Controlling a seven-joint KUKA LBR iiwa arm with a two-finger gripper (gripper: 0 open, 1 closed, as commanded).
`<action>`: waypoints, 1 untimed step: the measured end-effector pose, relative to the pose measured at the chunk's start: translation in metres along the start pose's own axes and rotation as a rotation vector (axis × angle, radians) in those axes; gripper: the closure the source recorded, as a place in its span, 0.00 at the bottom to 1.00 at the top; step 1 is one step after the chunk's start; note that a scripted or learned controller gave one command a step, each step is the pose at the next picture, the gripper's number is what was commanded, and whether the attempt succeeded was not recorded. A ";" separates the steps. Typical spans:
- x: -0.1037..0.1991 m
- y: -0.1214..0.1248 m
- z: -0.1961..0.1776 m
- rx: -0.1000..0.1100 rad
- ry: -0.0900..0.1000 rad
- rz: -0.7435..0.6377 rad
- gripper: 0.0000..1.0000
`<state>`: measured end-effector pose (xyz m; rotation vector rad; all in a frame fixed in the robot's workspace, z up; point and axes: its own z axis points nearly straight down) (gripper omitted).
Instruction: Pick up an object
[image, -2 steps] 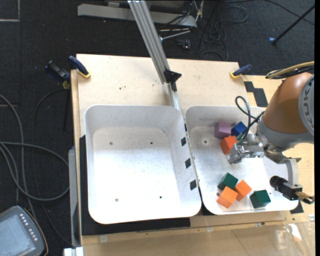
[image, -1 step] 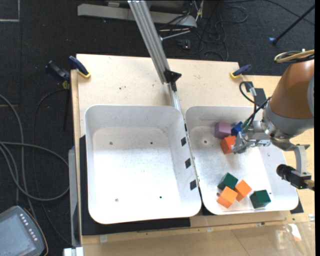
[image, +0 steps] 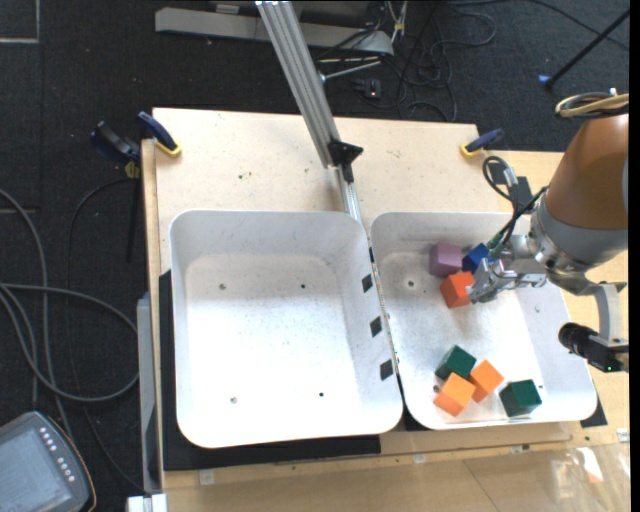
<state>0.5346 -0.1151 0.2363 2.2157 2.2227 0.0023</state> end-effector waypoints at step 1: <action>0.061 0.019 0.005 0.002 0.002 -0.005 1.00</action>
